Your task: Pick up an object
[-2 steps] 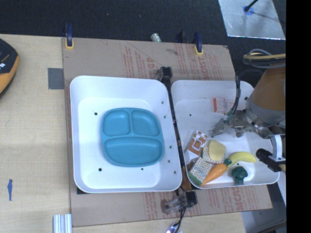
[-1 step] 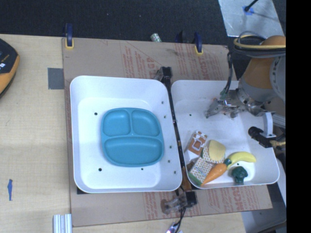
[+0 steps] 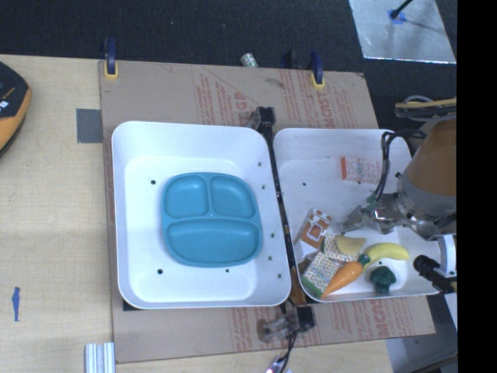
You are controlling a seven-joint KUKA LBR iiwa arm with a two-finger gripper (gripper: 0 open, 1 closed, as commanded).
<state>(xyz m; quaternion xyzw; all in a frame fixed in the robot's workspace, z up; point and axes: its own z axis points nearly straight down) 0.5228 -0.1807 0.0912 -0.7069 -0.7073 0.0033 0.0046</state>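
**Approach stage: gripper low over the right bin, nothing lifted**

Bins first: we take the right bin [image 3: 311, 150] as our landmark. The left bin [image 3: 128, 208] touches its left wall and carries a blue divided plate [image 3: 211, 217], which lies flat.

The arm [image 3: 435, 169] enters over the landmark's right rim, and the gripper [image 3: 371, 212] sits low above its middle. We cannot tell whether it is spread or pressed together, and we see nothing pinched in it.

Loose items crowd the landmark's near corner. We judge the toy carrot [image 3: 342, 277] the likeliest target. Its long axis runs diagonally, the orange tip towards the near-left corner and the green top [image 3: 363, 261] towards the right rim. A banana [image 3: 386, 252] lies just beyond it, and a small carton [image 3: 315, 228] nearer the left wall.

In our judgement the step in hand is the approach. The next move calls for shifting towards the near corner, aligning across the carrot's axis, then descending.
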